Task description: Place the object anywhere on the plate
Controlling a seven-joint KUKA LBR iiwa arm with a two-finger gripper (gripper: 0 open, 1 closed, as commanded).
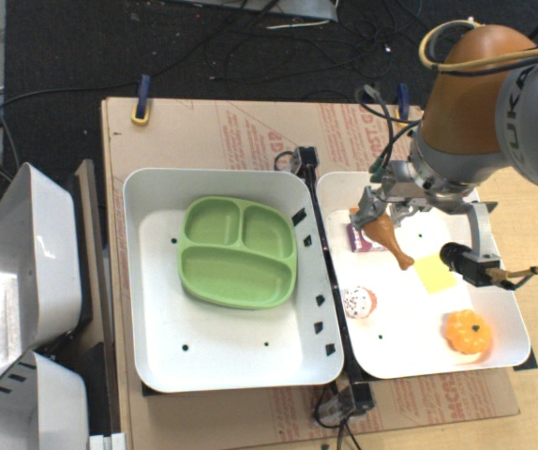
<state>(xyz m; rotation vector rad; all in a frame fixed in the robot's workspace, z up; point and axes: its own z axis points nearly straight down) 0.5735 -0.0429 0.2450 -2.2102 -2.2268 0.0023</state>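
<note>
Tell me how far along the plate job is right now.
Nothing looks placed: the green plate in the left bin carries no object. In hand: the gripper is down in the right bin at a brown drumstick-shaped toy; a grasp isn't clear. Left: securing it, carrying it across the divider and setting it on the plate.

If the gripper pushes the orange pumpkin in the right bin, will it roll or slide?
The pumpkin looks rounded and squat, so it would probably slide or wobble rather than roll far. It sits near the right bin's corner, so a push may wedge it against the wall. Its glossy surface suggests that it may slip.
</note>
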